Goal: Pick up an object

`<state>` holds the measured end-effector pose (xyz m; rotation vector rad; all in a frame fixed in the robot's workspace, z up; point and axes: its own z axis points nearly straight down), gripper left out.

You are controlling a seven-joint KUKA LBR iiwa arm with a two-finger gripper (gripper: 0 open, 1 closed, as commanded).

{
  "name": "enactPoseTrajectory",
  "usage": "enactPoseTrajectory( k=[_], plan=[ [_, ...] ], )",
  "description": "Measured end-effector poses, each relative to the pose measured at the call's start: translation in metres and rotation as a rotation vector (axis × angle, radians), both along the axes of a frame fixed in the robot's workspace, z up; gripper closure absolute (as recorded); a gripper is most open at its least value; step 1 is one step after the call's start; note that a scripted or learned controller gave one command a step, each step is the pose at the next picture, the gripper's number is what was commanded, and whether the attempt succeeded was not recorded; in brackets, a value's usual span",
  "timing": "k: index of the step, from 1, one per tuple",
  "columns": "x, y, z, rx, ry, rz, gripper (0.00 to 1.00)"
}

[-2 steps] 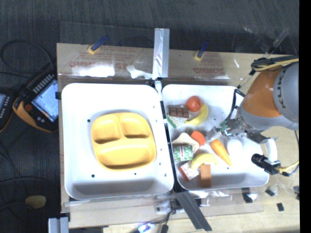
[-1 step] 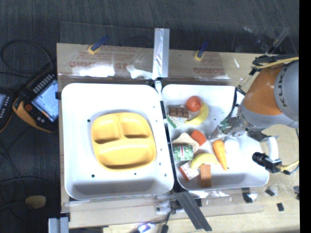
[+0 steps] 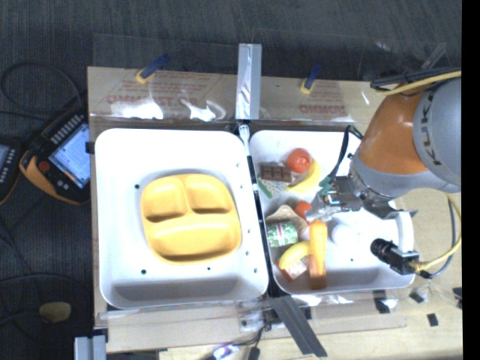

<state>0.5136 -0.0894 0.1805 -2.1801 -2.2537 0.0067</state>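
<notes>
Nearest, the right bin (image 3: 375,276) holds toy food — an orange carrot stick (image 3: 318,253), banana (image 3: 292,257), tomato (image 3: 299,159). Above the carrot hangs the gripper (image 3: 330,205); whether it grips anything cannot be told. Left bin (image 3: 112,201) holds a yellow tray (image 3: 191,216).

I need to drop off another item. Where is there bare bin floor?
Left bin: bare floor all round the yellow tray, widest along its left wall. Right bin: crowded on its left with food, the arm overhead; a small bare patch near its right corner.
</notes>
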Motion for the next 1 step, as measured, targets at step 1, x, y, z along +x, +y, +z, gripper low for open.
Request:
enactPoseTrajectory(
  k=[1],
  plan=[
    [-0.0144, 0.0542, 0.0229, -0.002, 0.001, -0.237, 1.0]
  ],
)
